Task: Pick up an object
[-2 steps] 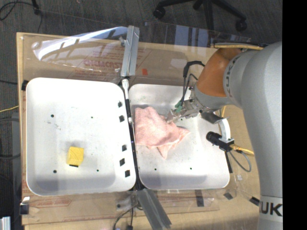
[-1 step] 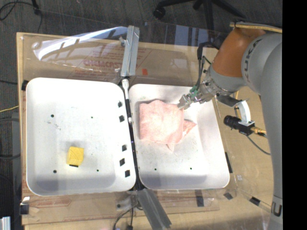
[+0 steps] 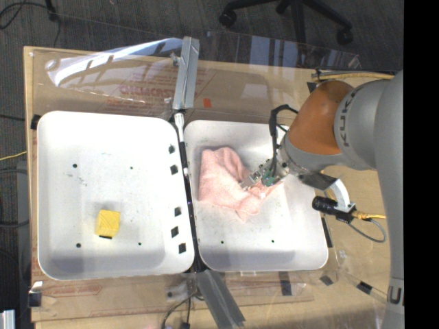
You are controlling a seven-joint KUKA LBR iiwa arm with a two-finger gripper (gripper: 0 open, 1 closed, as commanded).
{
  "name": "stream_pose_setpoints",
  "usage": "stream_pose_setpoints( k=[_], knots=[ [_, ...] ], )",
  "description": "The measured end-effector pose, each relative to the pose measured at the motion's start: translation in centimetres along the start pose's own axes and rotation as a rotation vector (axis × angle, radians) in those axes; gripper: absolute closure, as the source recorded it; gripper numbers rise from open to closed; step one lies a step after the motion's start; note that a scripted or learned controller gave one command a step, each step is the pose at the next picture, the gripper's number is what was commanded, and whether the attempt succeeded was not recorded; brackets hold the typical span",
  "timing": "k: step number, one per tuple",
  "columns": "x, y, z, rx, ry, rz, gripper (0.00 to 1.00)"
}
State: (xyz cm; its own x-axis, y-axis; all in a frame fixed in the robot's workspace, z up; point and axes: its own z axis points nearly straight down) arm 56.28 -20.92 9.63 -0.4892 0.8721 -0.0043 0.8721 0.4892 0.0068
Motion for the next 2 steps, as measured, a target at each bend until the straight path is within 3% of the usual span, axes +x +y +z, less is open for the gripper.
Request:
stream_pose_setpoints(
  k=[1, 2],
  knots=[
    [0.5, 8.5, 0.2, 0.002, 0.001, 0.099, 1.0],
    [8.9, 15.9, -9.5, 0.009, 0.004, 0.165, 1.0]
  ],
)
